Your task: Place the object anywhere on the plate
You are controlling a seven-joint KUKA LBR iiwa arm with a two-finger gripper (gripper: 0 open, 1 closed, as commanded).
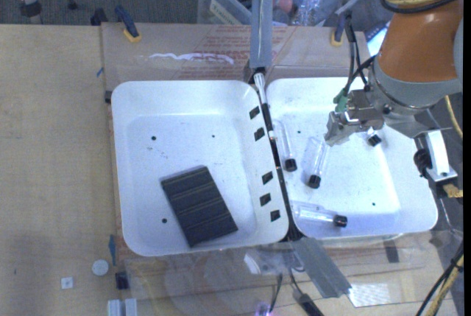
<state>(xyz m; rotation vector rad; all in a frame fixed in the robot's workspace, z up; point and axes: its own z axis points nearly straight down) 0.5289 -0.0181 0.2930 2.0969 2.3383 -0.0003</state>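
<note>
Right, you see the tool (340, 132) over the right bin (412, 215), above three tubes (315, 163); can't tell its state. Dark plate (199, 205) lies in the left bin (136, 160).

The arm (423, 34) is running off the frame's top and right edges, while the tool (340, 127) is blurring against the right bin (383, 197), its fingers too indistinct to read.
</note>
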